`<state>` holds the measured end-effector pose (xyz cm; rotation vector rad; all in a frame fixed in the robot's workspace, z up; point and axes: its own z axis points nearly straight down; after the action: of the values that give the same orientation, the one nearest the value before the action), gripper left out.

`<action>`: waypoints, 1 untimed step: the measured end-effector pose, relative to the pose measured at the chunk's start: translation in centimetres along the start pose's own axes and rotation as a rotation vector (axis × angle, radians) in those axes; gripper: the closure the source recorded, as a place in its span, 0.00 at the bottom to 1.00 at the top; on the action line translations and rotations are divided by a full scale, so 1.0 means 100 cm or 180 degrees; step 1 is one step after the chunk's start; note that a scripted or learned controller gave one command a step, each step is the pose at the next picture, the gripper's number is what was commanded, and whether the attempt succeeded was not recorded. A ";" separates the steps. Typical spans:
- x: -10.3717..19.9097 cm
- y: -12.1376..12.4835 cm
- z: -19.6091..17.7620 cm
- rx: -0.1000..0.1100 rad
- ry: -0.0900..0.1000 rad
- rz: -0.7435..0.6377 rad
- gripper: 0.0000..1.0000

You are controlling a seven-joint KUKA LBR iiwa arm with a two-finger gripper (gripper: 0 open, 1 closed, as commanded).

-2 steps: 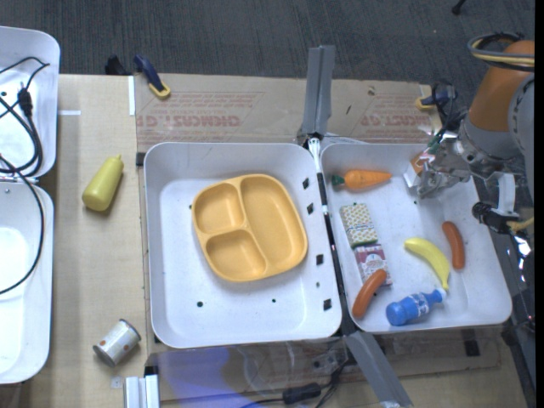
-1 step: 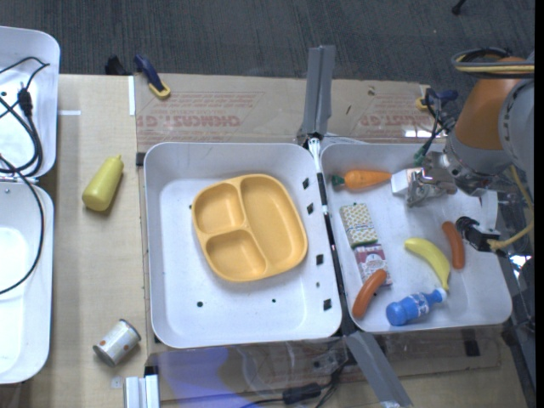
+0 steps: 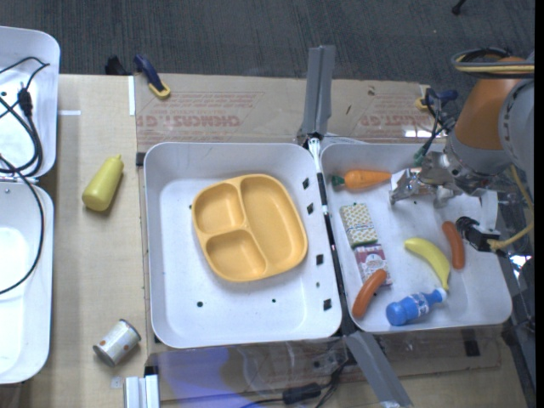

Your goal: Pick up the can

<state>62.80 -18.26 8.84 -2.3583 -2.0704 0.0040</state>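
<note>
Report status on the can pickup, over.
Gripper over right white bin, near orange carrot. Small silver metal can lying on bench, left of left white bin, untouched. Both bins between arm and can.

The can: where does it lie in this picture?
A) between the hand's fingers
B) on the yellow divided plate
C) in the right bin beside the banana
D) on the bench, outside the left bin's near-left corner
D: the can lies on its side on the bench, just outside the left bin.
</note>
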 end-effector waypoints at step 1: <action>0.035 0.018 0.002 0.0090 -0.0014 -0.0432 0.00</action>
<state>65.06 -14.98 8.64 -2.1994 -2.2124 0.0379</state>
